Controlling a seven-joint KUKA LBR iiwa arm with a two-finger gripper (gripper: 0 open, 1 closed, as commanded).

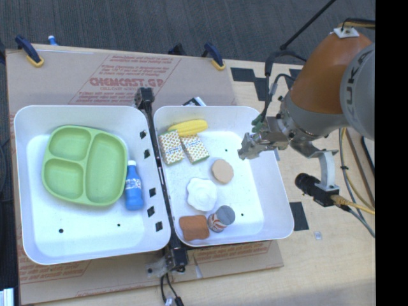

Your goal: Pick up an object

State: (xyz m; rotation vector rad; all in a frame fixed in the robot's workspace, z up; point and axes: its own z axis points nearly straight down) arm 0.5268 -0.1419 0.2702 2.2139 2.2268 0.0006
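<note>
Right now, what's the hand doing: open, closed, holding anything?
Hand: over the right bin's right side, nothing visibly in it; open or closed cannot be told.

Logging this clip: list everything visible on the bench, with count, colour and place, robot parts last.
bins: 2, white, side by side on cardboard
divided plate: 1, green, left bin
bottle: 1, blue with white cap, left bin, beside the plate
banana: 1, yellow, right bin, far edge
patterned packets: 2, yellow-white, right bin, below the banana
round disc: 1, tan, right bin centre
lumpy white object: 1, right bin
brown block: 1, right bin, near edge
can: 1, lying beside the block
clamps: blue-yellow, cardboard's far edge
arm: 1, grey-orange, right
gripper: 1, over right bin's right side
</note>
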